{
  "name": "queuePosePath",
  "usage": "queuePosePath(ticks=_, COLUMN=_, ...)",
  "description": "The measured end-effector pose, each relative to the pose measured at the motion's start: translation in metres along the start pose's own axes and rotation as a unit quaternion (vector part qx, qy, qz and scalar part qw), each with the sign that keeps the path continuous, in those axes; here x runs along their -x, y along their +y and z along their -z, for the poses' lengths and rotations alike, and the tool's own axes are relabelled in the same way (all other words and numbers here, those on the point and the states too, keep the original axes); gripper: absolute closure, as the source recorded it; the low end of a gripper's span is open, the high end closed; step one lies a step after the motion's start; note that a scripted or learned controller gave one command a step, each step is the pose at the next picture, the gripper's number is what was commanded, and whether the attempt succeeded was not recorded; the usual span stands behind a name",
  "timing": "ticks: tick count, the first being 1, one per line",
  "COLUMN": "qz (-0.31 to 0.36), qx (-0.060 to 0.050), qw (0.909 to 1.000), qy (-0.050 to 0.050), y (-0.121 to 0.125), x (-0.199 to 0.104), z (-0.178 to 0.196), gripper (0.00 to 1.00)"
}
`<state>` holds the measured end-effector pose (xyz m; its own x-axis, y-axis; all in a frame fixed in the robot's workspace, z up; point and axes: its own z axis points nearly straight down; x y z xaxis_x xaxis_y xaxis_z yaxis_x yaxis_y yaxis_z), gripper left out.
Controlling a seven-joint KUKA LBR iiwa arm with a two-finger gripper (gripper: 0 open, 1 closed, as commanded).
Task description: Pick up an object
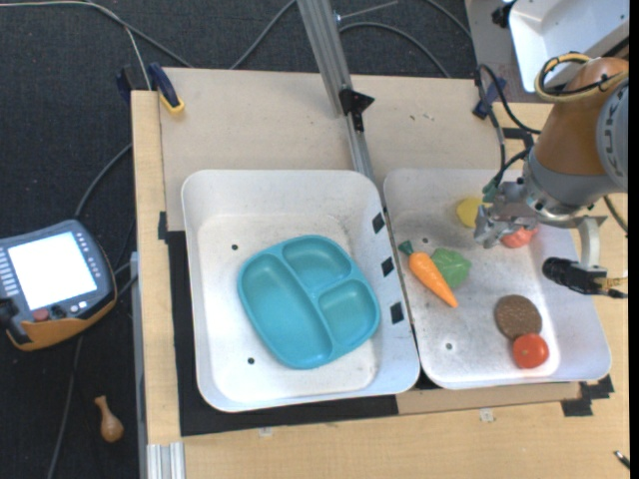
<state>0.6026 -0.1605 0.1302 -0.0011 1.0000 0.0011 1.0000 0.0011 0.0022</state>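
My gripper (495,228) is low over the far part of the right bin (469,367). A yellow piece (468,211) lies just to its left, and a salmon-red piece (517,236) pokes out on its right, partly hidden by the gripper body. Whether either one sits between the fingers is hidden. Closer to the bin's middle lie an orange carrot (432,276) and a green piece (453,264), touching each other. A brown disc (518,315) and a red tomato (530,351) lie near the front right corner.
The left bin (215,213) holds a teal divided plate (308,299). A metal pole (334,63) slants across the bench behind the bins. A tablet (48,277) lies on the floor at the left, beyond the bench edge.
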Motion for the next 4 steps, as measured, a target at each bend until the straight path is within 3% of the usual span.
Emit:
queuePosePath(ticks=2, qz=0.000, qx=0.003, qw=1.0000, qy=-0.001, y=-0.004, x=-0.015, z=0.108, gripper=1.00)
queuePosePath(ticks=3, qz=0.000, qx=0.002, qw=1.0000, qy=-0.001, y=-0.002, x=-0.016, z=0.144, gripper=1.00)
queuePosePath(ticks=4, qz=0.003, qx=-0.001, qw=1.0000, qy=0.001, y=0.018, x=-0.070, z=0.127, gripper=1.00)
